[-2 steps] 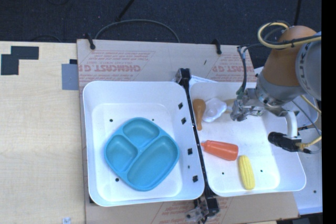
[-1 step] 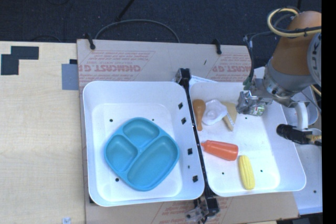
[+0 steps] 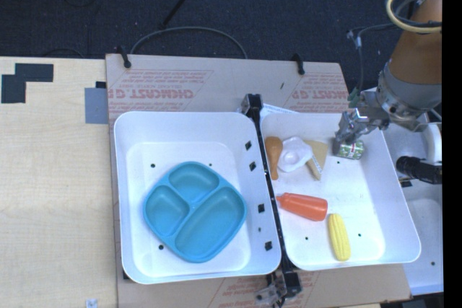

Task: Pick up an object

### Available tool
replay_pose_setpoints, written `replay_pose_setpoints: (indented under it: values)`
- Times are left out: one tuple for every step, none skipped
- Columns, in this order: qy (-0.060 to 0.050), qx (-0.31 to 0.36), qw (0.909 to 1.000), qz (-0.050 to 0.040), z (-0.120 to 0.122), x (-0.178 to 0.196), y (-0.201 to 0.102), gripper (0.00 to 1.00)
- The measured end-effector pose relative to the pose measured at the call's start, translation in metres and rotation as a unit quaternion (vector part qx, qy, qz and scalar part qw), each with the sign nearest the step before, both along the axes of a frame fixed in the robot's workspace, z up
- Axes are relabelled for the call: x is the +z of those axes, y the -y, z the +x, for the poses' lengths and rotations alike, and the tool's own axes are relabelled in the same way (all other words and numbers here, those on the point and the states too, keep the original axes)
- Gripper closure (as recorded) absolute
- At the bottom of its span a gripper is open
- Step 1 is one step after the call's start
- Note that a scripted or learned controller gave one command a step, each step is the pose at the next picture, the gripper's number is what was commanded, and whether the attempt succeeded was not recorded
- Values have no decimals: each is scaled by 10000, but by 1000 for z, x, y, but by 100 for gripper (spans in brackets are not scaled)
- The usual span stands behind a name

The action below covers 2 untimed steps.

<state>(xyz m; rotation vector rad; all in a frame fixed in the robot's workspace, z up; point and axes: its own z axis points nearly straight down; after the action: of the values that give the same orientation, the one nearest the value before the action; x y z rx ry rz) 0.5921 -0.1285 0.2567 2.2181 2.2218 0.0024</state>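
While the arm point(image 3: 413, 61) reaches over the far right corner of the right bin point(image 3: 393, 242), the step in hand reads as the grasp itself: the gripper point(image 3: 351, 135) hangs directly over a small green-and-white object point(image 3: 351, 149) at the far side of that bin. That object sits right at the fingertips, touching or nearly so. Whether it is pinched between them or merely lies beneath them cannot be told from this view, and the state of the pincer cannot be told either.

Judged from this position, the next move calls for a confirmed closure on the small object, followed by a straight lift clear of the bin wall. A weak pinch on so small an item could let it slip.

Contents, largest first, all placed relative to the divider point(image 3: 261, 184) between the two bins:

1. Left bin point(image 3: 126, 155): a blue sectioned plate point(image 3: 195, 210) lies flat, left of the divider and apart from it.
2. Right bin: an orange carrot point(image 3: 303, 205) lies just right of the divider.
3. A yellow corn cob point(image 3: 338, 236) lies further right, near the front.
4. A white, tan and orange cluster of toy food point(image 3: 292, 155) lies close to the divider, toward the far side.
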Motion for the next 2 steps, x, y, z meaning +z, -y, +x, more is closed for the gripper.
replay_pose_setpoints:
  values:
    - [-33,11,10000,13,-4,-15,-51,100]
    - [-37,9,10000,11,-1,-28,-106,100]
